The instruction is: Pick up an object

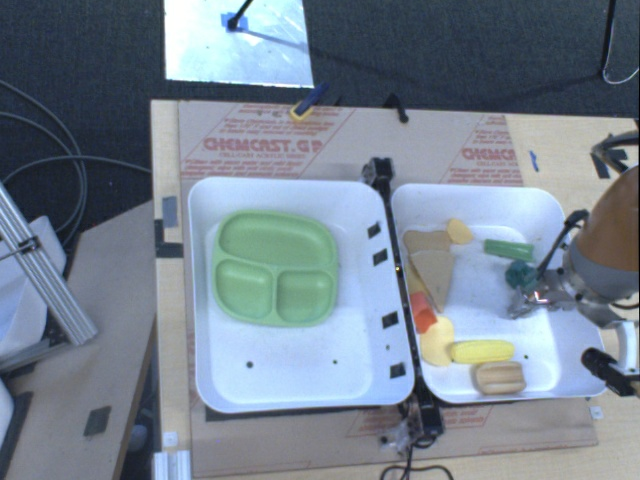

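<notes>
Camera view from above a wooden counter (330, 133), where two shallow white bins sit side by side on a sheet of brown board printed with red lettering. The left bin (290, 378) holds a pale green divided tray (275, 268), lying flat toward its upper left. The right bin (480, 203) carries a scatter of toy food: a tan wedge (432, 273), a small yellow piece (459, 231) near the top, a green stick (508, 249), a red-orange piece (424, 316) against the left wall, a pale yellow lump (437, 342), a yellow corn-like cob (482, 350) and a brown bun (499, 377) at the lower edge.

Reaching in from the right, the grey arm (610, 243) lowers its pincer (524, 290) into the right bin's right half, near a dark teal object (519, 274) just below the green stick; whether the pincer is spread or pressed together I cannot tell from this angle, nor whether the teal object is touched.

Beyond the counter lies dark blue carpet (80, 48) with a shiny square panel (240, 28) at the top, black cables (40, 138) trailing at left, and a silver aluminium frame (45, 278) beside a second tan surface (100, 318).
</notes>
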Action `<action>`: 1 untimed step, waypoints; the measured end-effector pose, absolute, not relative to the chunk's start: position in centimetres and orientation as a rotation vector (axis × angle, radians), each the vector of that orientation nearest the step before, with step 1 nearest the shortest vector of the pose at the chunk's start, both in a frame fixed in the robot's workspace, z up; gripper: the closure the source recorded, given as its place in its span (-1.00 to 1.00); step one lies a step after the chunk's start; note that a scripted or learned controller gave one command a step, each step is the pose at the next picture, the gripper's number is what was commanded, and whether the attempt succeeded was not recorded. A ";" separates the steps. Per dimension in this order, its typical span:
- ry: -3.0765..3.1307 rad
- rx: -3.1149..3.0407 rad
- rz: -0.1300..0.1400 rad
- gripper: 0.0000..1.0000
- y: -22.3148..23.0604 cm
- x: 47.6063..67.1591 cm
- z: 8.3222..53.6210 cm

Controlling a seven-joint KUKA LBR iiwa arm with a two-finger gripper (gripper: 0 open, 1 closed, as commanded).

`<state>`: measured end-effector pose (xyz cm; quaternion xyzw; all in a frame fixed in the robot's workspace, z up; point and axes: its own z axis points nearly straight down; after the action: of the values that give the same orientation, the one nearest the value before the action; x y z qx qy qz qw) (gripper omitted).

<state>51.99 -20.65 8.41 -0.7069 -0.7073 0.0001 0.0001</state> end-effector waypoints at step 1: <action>-2.239 -2.213 -0.011 1.00 -14.7 56.5 14.0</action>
<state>56.49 -14.70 13.97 -0.7029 -0.7113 -0.0034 -0.0031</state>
